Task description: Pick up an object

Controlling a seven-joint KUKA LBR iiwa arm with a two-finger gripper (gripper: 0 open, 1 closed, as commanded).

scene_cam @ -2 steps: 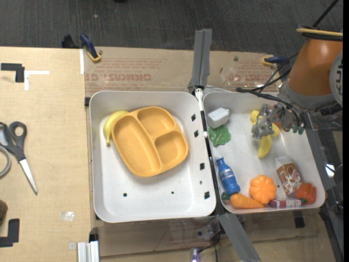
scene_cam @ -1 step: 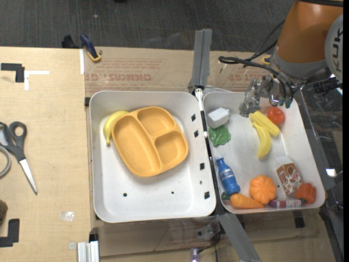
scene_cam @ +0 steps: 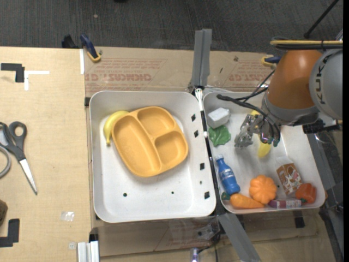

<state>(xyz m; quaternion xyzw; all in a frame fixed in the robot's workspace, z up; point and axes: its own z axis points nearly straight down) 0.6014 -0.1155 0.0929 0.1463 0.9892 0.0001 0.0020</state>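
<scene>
Near rim of right bin (scene_cam: 319, 203): carrot (scene_cam: 246, 202), pumpkin (scene_cam: 263, 188), blue bottle (scene_cam: 226, 176), crowded together, hard to isolate; gripper (scene_cam: 252, 132) hangs mid-bin over bare floor, nothing between fingers, apart or together cannot tell; yellow piece (scene_cam: 264, 149) just beside, likeliest target; left bin (scene_cam: 103, 201) holds divided plate (scene_cam: 148, 141)

From my station I saw dark grey carpet (scene_cam: 163, 10) beyond the bench's far edge. The bench top (scene_cam: 43, 146) was pale wood, with brown cardboard (scene_cam: 142, 70) laid under the bins. Scissors (scene_cam: 20, 152) lay on the wood at left, and a blue-and-yellow clamp (scene_cam: 90, 48) gripped the cardboard's far corner.
</scene>
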